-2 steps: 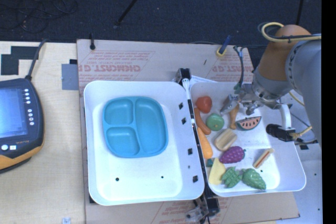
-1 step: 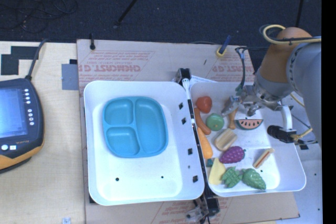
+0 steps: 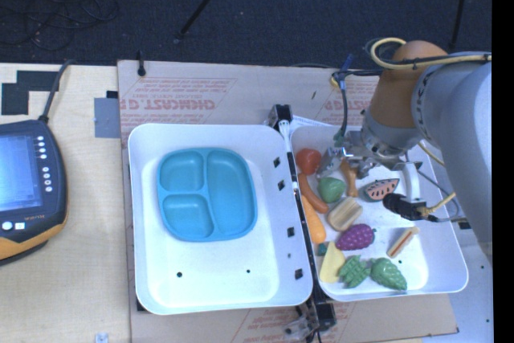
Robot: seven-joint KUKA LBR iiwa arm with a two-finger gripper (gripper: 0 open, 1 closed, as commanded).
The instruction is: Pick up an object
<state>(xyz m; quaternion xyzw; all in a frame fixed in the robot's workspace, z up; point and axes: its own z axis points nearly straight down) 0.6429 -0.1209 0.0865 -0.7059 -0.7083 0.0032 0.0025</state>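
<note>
You see the grey arm's jaws [image 3: 351,159] low over the right white bin [image 3: 450,269], among plastic toy foods beside a round green fruit [image 3: 332,189]; their spread can't be told. Upside-down red cardboard lettering [image 3: 175,104] stays unreadable.

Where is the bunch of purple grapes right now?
The purple grapes lie in the right bin, just below the bread roll and above the green broccoli.

Blue divided plate [image 3: 207,193] in white bin [image 3: 161,269]; purple grapes [image 3: 355,237], green broccoli [image 3: 352,271], red tomato [image 3: 307,161]
</note>
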